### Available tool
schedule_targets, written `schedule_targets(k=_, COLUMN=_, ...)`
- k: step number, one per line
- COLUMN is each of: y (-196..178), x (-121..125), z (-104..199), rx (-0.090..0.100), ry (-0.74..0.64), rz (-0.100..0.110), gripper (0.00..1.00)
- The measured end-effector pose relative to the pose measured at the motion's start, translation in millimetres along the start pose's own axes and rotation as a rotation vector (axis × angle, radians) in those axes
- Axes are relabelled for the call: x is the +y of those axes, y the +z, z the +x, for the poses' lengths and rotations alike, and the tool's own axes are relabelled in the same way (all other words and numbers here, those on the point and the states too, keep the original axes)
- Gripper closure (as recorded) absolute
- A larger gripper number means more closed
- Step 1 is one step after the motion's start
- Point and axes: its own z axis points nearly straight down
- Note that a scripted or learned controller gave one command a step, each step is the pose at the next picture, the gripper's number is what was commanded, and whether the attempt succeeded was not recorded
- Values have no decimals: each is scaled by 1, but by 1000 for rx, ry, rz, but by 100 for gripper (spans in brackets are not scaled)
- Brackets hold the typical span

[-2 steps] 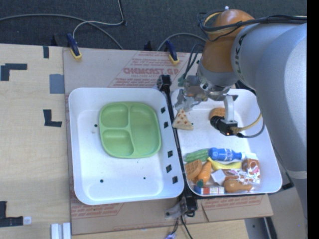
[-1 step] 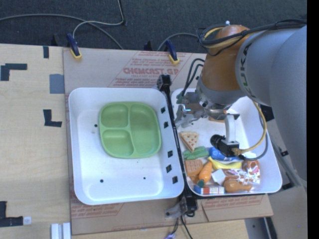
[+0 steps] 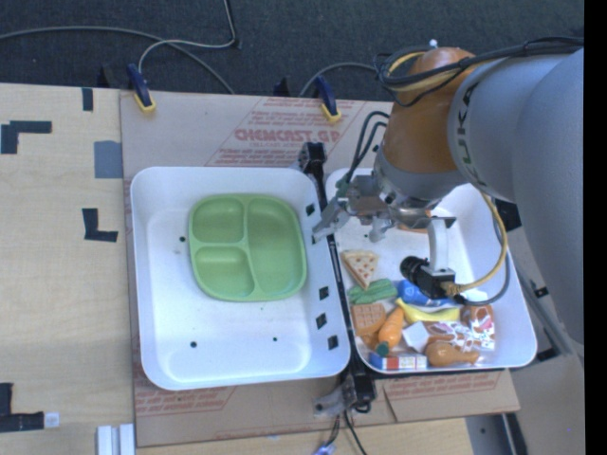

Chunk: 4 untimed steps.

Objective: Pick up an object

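step: approach, nothing gripped | gripper above right bin far end, finger state: can't tell | toy food pile at near end, cracker wedge closest | next: descend on one piece, close

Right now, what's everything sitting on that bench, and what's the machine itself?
Bins: two, white, side by side on the bench.
Divided plate: one, green, in the left bin.
Toy food pile: several pieces, mixed colours, in the right bin's near half; includes a carrot, orange, and a pizza slice, tan.
Clamps: two, blue and yellow, on the bench's far edge.
Arm: one, grey with orange band, over the right bin.
Gripper: one, above the pizza slice.
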Motion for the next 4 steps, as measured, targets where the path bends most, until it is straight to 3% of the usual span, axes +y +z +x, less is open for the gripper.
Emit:
schedule_targets(k=1, y=18, x=10, z=-51, rx=-1, ry=1, rz=0, gripper=0)
schedule_targets(k=4, y=18, x=-13, z=-66, rx=-1, ry=0, rz=-1, gripper=0)
